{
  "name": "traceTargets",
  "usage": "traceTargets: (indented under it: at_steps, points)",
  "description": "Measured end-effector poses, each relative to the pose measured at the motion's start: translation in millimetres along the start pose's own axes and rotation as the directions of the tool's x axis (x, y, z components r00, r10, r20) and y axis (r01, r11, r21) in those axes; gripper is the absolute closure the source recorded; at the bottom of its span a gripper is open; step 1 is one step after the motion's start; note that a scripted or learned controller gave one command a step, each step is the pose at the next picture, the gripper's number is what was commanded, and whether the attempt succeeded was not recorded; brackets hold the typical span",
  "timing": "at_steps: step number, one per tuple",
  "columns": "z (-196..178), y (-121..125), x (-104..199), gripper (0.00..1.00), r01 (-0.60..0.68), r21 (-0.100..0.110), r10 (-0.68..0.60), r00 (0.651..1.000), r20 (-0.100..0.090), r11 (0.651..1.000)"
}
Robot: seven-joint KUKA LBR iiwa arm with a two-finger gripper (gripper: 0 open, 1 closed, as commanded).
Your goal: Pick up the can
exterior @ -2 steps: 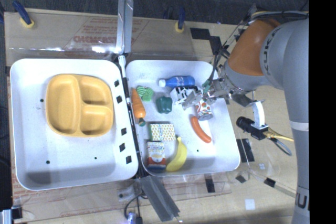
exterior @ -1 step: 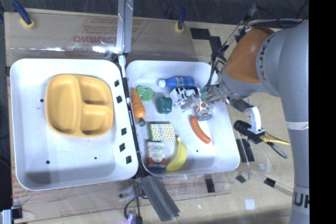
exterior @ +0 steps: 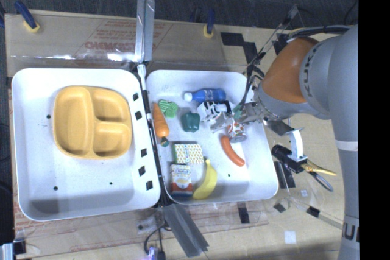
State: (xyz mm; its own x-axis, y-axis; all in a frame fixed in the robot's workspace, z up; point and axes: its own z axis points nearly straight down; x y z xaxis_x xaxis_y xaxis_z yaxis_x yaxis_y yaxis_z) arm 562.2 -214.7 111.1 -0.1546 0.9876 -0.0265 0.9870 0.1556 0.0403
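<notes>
The can (exterior: 237, 133) is small, silver and red. It lies in the right bin (exterior: 259, 182) near that bin's right wall, just above a red sausage (exterior: 232, 151). My gripper (exterior: 234, 121) reaches in from the right and hangs directly over the can, its tip at or touching the can's top. The grey wrist and orange band (exterior: 291, 73) rise behind it. Part of the can is hidden under the gripper.
The right bin also holds a blue bottle (exterior: 206, 95), a black-and-white object (exterior: 212, 109), two green pieces (exterior: 191, 122), a carrot (exterior: 160, 121), a green box (exterior: 187, 153), a small carton (exterior: 181, 178) and a banana (exterior: 207, 182). A yellow divided plate (exterior: 92, 120) sits in the left bin (exterior: 36, 192).
</notes>
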Motion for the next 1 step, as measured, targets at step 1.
traceTargets:
  at_steps: [1]
  points:
    - [-12.5, 2.7, -1.1, 1.00, 0.004, -0.006, -0.004, 1.000, 0.003, 1.000]
